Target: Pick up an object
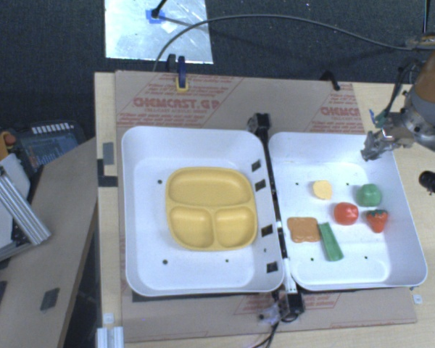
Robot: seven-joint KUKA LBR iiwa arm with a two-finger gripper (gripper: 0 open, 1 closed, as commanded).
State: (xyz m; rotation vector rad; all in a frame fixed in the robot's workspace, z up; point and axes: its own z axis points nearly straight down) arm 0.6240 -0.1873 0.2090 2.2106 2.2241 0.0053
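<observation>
The right bin [326, 158] holds several toy foods: a yellow round piece [322, 189], a green ball [369, 193], a red tomato [346, 212], a strawberry [377, 220], a brown toast slice [303, 228] and a green stick [331, 241]. My gripper [373, 148] hangs over the bin's far right corner, above and to the right of the foods, apart from all of them. Nothing shows between its fingers.
The left bin [145, 165] carries a yellow three-compartment plate [210, 207]. A black divider with clips [270, 209] runs between the bins. Cardboard [225, 96] lies under both. A cable arcs across the back. Metal hardware stands at the far left.
</observation>
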